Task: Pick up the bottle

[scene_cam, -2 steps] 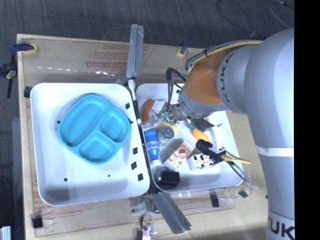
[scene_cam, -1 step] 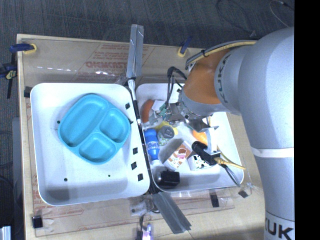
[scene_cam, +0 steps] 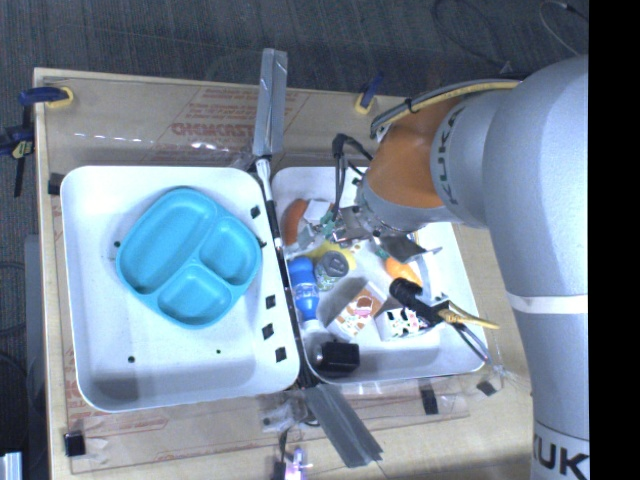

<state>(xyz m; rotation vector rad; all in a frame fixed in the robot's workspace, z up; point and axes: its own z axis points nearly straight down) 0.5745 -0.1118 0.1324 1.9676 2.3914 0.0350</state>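
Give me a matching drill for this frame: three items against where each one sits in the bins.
Items:
1. blue divided plate
2. bottle
3. black object

Places:
A. right bin, bottom-left corner as seen in the view
B. left bin
C. right bin, midway along its left wall

Pairs: 1-B, 2-C, 3-A
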